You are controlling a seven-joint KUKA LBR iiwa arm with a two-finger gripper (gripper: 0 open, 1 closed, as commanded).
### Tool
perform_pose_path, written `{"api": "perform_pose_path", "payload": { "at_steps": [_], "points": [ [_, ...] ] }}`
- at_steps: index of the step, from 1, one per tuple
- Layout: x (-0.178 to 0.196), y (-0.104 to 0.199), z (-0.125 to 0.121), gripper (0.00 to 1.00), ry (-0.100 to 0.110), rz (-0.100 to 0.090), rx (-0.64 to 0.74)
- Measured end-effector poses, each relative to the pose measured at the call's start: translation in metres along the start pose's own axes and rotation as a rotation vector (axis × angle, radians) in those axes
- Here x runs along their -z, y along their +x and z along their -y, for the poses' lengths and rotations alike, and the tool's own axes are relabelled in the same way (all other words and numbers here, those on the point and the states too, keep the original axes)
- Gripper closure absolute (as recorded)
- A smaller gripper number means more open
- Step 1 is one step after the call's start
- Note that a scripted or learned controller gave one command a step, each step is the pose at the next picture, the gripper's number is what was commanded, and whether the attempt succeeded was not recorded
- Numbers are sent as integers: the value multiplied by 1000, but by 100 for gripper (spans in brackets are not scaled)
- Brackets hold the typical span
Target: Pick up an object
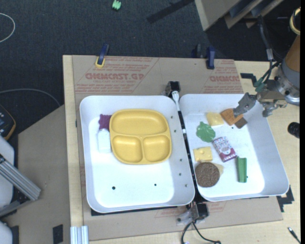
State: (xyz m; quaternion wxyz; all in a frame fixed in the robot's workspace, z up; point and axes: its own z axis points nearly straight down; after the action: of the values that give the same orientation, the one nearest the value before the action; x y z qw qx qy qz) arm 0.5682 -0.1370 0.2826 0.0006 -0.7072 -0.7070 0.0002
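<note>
Dark blue-grey carpet (57,28) surrounds a pale wooden bench (143,71); a white cable (9,28) loops at upper left, a green scrap (116,5) nearby.

The gripper (239,114) hangs over the right bin (267,143) touching a brown block (228,115), while a yellow tray (140,136) fills the left bin (95,176).

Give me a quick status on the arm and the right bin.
Gripper low over right bin, at the orange-brown piece; hold not confirmed. Green leaf, red packet, cheese, brown patty lying loose. Nothing blocking.
</note>
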Motion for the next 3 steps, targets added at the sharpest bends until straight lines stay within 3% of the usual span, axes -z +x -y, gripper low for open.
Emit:
{"api": "perform_pose_path", "payload": {
  "at_steps": [3],
  "points": [
    [-158,4,3,0,5,-2,0]
  ]
}}
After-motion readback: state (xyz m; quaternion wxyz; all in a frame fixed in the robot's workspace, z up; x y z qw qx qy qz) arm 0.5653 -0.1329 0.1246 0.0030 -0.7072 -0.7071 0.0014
